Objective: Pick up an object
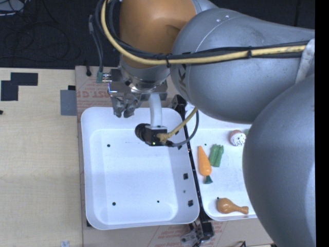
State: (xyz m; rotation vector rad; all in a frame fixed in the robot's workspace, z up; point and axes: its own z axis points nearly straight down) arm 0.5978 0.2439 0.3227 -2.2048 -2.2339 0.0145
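My claw [125, 109] hangs at the upper edge of the shallow white plastic bin on the left [97, 189], near the upper middle of the frame, just under my orange wrist band. Its dark fingers point down toward the bin's far rim; from this slant I cannot tell whether they are spread or pressed together, and I see nothing between them. Just right of the claw and a little lower, a black fitting with a yellow cable [150, 134] dangles over the bin floor.

Everything worth picking lies to the right, in the other shallow white bin [216, 212], past the dark divider between the two. Nearest is the orange toy carrot [204, 162], its long axis running roughly up and down the frame with the green tip at the lower end. Touching or just beside it sits a small green ribbed toy vegetable [216, 155]. Farther right is a small white speckled ball [237, 138], and toward the lower right a tan toy drumstick [231, 206].

I judge the move ahead turns on travelling right and down across the divider, and lining the fingers across the carrot's width.
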